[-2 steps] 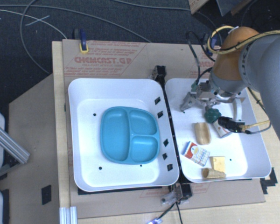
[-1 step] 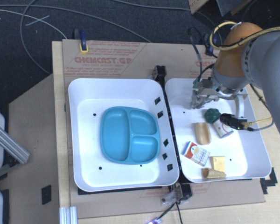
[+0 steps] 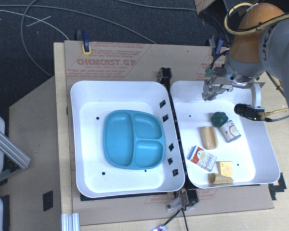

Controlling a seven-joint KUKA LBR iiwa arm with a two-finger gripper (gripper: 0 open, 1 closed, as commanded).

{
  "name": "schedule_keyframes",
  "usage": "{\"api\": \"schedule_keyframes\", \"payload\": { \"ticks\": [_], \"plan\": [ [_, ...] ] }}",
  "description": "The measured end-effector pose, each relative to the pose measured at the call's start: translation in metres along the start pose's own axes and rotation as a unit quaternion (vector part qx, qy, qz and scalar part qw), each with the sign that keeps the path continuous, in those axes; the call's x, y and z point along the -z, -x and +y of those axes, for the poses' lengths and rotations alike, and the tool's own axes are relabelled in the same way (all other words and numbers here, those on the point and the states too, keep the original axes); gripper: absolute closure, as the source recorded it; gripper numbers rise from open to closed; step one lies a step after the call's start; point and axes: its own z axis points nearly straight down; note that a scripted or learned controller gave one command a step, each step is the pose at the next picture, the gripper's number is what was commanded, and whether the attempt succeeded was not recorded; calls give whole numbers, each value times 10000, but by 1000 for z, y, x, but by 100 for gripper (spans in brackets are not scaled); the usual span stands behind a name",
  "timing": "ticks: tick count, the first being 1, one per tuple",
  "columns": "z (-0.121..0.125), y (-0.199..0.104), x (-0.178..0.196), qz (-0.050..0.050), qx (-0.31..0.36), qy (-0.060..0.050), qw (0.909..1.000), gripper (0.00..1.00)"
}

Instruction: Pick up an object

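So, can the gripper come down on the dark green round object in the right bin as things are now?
Probably yes. The dark green round object lies uncovered, a little apart from the small white packet beside it, and the gripper hangs over the same right bin, nothing between.

Bright, even light — soft shadows, slight overall blur.

Blue divided plate [image 3: 133, 139] sits flat in the left bin [image 3: 82, 129]. Brown board [image 3: 111, 57] lies under both bins on the bench, a blue-and-yellow clamp [image 3: 85, 42] at its far edge. Cables [image 3: 43, 13] loop across dark carpet [image 3: 19, 42] behind.
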Motion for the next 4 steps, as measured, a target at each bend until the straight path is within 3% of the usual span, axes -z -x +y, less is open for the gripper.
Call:
{"api": "schedule_keyframes", "payload": {
  "ticks": [2,4],
  "plan": [
    [12,-10,126,-2,1,10,10000,100],
    [3,-96,96,16,13,-59,10000,100]
  ]
}}
